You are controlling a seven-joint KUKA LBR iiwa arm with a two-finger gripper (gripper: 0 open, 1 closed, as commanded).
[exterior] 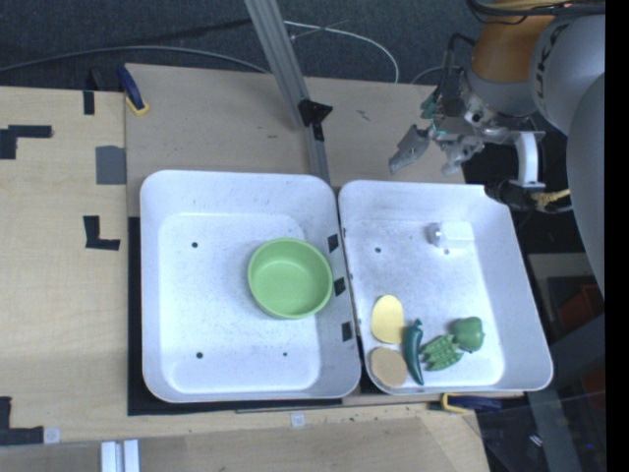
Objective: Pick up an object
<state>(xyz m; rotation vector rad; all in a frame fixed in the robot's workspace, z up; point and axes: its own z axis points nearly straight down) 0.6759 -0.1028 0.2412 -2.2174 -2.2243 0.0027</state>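
Near right bin's front: slim dark-green chili, glossy

light green bowl, speckled white bins, pale yellow piece, dark green pepper.

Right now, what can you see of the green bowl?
The green bowl is a round, pale green dish that looks like matte plastic. It sits upright, open side up, with nothing visible inside. It rests on the floor of the left bin, toward that bin's right side, and touches no other object.
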